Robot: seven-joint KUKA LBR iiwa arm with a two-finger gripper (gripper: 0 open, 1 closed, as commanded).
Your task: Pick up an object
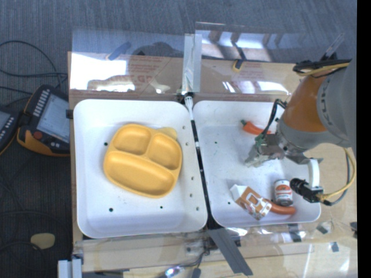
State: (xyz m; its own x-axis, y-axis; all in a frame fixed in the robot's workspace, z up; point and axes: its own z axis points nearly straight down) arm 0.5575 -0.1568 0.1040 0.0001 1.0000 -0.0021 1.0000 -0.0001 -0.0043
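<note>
Gripper of the grey arm hung low in the middle of the right-hand shallow white bin, just off the bin floor, and nothing could be seen held in it; whether it stood apart or together could not be told from above.

Seen from the single overhead camera, a small orange carrot-shaped toy lay nearest, just beyond the gripper toward the bin's far edge, its long axis running roughly left to right along that edge. It looked like the likeliest target, judged by nearness alone. To reach it the gripper would need only a short shift toward the far edge, with its closing line set across the carrot's long axis.

Toward the bin's near right corner stood a small round tin with a red label. Beside it, along the near edge, lay an orange and white crumpled packet, touching or overlapping a long orange sausage-shaped toy. These lay well apart from the gripper.

In the left-hand white bin a yellow plastic divided plate rested near the middle, far from the arm.
</note>
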